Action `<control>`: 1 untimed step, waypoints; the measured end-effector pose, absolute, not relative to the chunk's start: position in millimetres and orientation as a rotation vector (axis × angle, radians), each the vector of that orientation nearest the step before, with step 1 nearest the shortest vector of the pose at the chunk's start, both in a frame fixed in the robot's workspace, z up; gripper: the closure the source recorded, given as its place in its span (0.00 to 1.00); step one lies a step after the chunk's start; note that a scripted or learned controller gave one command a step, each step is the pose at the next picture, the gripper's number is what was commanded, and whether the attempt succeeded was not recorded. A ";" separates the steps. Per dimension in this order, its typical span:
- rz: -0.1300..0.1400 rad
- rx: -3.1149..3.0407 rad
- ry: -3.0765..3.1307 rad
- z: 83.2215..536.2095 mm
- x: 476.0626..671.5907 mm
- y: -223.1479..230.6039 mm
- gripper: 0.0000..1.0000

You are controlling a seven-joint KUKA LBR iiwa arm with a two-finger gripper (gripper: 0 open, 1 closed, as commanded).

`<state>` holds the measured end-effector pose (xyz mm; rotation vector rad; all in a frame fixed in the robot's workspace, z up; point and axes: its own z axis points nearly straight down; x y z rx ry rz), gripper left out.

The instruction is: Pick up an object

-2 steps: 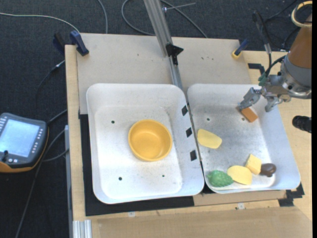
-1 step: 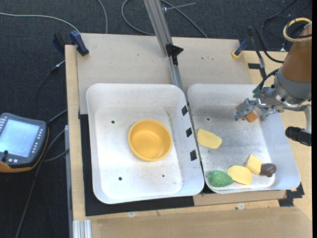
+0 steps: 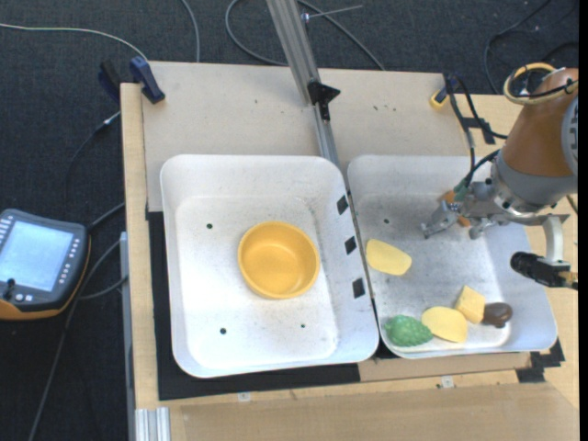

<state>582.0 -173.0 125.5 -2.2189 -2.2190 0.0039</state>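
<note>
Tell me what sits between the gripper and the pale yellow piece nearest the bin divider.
Nothing visible does. From the gripper to the pale yellow piece there is bare floor of the right bin.

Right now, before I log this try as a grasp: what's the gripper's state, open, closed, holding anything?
Gripper: open, holding nothing; it hangs over the right bin, apart from the yellow piece.

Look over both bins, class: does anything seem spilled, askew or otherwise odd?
Nothing stands out. The yellow bowl sits upright in the left bin; the small food pieces lie loose in the right bin, under the gripper.
</note>
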 end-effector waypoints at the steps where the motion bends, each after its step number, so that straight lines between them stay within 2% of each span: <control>1: -0.002 -2.222 -2.223 139.2 583.6 -172.9 1.00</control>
